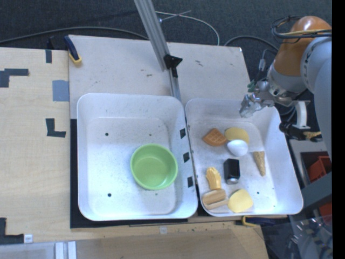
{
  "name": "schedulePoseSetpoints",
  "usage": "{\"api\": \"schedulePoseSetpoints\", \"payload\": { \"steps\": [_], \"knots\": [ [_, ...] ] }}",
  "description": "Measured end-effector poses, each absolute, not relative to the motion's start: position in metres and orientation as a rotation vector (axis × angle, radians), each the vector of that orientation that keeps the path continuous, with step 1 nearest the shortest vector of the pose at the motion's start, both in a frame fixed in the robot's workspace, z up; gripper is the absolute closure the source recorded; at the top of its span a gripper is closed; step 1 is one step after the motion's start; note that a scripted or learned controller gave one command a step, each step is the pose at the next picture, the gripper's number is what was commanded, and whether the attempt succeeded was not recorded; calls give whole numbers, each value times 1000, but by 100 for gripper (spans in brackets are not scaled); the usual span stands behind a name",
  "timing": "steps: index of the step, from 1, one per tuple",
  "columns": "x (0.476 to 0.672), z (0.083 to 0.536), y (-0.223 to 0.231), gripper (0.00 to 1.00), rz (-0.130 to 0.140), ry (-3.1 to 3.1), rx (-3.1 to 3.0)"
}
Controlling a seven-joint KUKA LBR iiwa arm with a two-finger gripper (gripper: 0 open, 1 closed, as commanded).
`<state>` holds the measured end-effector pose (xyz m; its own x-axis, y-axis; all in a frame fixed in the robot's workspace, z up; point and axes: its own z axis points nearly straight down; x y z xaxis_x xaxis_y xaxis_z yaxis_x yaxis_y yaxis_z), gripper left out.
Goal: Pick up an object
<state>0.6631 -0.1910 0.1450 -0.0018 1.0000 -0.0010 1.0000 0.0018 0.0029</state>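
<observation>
The right bin (280,144) holds several small toy foods: an orange waffle-like piece (214,138), a yellow round piece (237,134), a white egg (236,147), a black cylinder (232,170), a tan cone (260,162), a yellow-orange piece (213,177), a bread roll (214,198) and a yellow lump (240,200). My gripper (247,109) hangs over the far right part of this bin, above and behind the yellow round piece, with nothing seen between its fingers.
The left bin (91,144) holds a green bowl (154,167). A grey metal pole (156,36) slants down to the gap between the bins. Cables lie on the dark floor behind the bench. A yellow and blue clamp (72,49) sits at the back left.
</observation>
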Motion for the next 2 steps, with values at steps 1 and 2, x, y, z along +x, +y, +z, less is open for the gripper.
{"api": "schedulePoseSetpoints", "payload": {
  "steps": [1, 2],
  "knots": [
    [660, 189, -193, 100, 3, 2220, 2218],
    [665, 252, -197, 100, 4, 2219, 2215]
  ]
}}
